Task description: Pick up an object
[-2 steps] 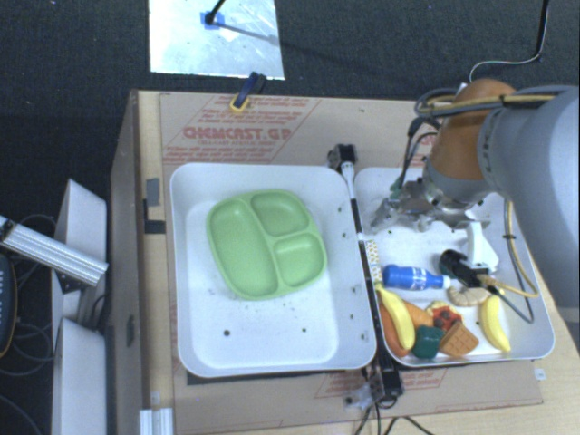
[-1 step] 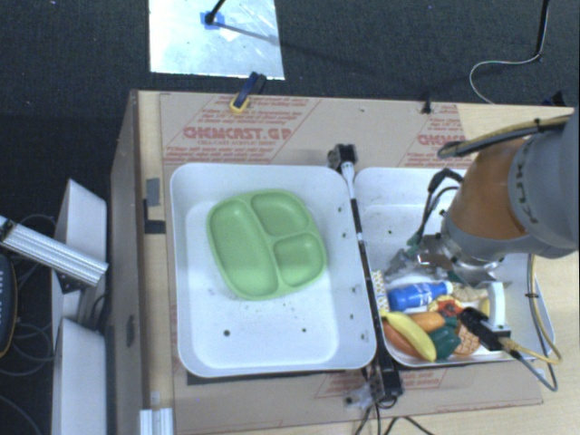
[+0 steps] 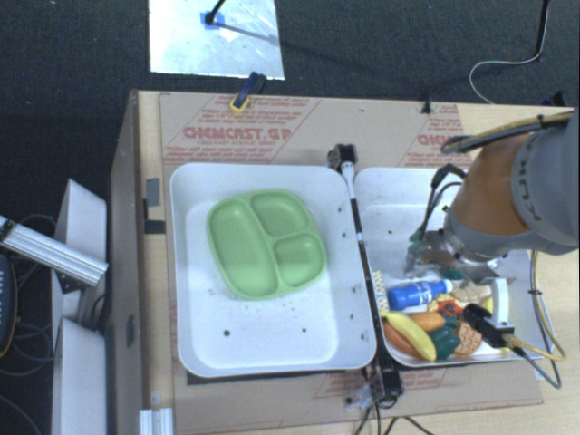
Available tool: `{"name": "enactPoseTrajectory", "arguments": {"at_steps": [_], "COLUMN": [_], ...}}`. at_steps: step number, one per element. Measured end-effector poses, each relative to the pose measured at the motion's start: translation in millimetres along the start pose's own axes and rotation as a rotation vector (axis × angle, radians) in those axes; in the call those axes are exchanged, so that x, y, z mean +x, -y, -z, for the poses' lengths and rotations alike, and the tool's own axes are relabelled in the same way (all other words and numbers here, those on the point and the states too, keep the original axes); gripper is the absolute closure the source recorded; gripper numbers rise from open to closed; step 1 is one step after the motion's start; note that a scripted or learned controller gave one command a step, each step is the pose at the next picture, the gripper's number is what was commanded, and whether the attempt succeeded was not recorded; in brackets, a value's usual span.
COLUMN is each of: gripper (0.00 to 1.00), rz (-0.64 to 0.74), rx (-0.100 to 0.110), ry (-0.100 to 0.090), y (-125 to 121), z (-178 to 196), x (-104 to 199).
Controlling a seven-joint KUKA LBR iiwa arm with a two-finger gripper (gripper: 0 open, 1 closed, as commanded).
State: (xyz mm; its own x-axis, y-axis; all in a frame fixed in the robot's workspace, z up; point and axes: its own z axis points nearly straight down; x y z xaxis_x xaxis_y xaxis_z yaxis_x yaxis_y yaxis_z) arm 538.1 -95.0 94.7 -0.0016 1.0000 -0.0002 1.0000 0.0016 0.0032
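Two bins side by side on the bench. Left bin [image 3: 199, 333]: divided plate [image 3: 265, 243] lying in its middle. Right bin [image 3: 390, 198]: bottle [image 3: 418, 293], banana [image 3: 410, 333] and other small items piled at the near end, arm [image 3: 507, 198] over them from the right.

Grey arm [image 3: 544, 184] enters from the right, orange band [image 3: 485, 198] just above the wrist, which bends down to the pincer [image 3: 426, 259]. Pincer points down-left, low, below and left of the band. Cables run alongside the wrist.
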Motion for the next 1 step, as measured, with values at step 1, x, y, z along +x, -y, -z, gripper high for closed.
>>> {"name": "enactPoseTrajectory", "arguments": {"at_steps": [1], "gripper": [0.0], "rz": [0.0], "rx": [0.0], "ry": [0.0], "y": [0.0], "z": [0.0], "x": [0.1]}}
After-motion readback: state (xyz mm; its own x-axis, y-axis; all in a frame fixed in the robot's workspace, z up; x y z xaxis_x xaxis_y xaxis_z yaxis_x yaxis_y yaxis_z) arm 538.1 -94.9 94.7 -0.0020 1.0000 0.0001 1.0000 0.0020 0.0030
